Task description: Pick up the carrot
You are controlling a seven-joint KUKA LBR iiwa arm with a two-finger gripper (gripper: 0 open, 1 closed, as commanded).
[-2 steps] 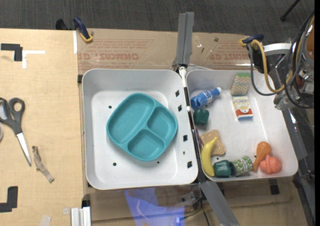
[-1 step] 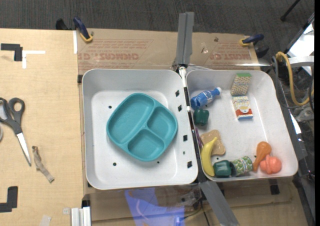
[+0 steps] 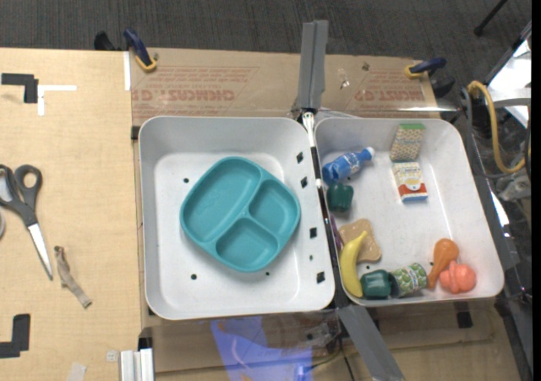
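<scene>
Carrot [image 3: 442, 258] lies at the near right corner of the right bin [image 3: 473, 202], touching a pink toy [image 3: 459, 278] and just beside a can [image 3: 410, 279]. Crowding risks grabbing a neighbour instead, or hitting the wall.

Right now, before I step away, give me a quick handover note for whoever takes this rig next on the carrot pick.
Hand: I can't report its state from this camera view.
Carrot: lying in the right bin, near the front right corner, touching the pink toy and close to the green can.
Also in that bin: banana, blue bottle, two small cartons.
Left bin holds the teal divided plate.
Done: nothing; the carrot is not picked up.
Left: reach in, grasp the carrot, lift it.
</scene>
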